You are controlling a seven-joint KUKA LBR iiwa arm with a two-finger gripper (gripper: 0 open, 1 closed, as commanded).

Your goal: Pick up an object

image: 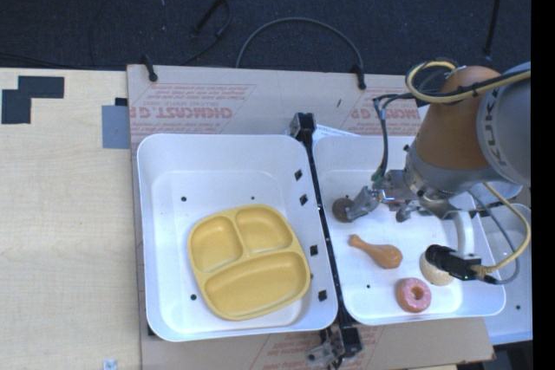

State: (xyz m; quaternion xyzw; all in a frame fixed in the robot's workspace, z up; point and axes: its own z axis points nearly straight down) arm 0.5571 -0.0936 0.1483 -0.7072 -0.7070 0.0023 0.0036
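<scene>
- The grey arm point(468, 143) reaches in from the right of the frame and hangs over the right-hand bin point(347, 308), its orange band plain to see at upper right.
- The gripper point(371, 198) sits low at the bin's left-centre, pointing left toward the divider — whether its jaws are parted or closed, I cannot tell from this slant.
- Just at its tip lies a small dark brownish object point(342, 208); it may be touching the gripper, but nothing shows it actually held.
- Other candidates lie below: an orange drumstick-shaped toy point(378, 251) in mid-bin, a pink doughnut point(414, 295) at lower right, and a pale round item point(436, 266) partly under a black cable.
- The left-hand bin point(165, 186) carries a yellow divided plate point(249, 260), well apart from the action.
- My read: this is the approach-and-grasp step, no lift yet.
- Next move calls for settling squarely over the dark object, closing firmly, then rising straight — the divider wall close by leaves little room.
</scene>
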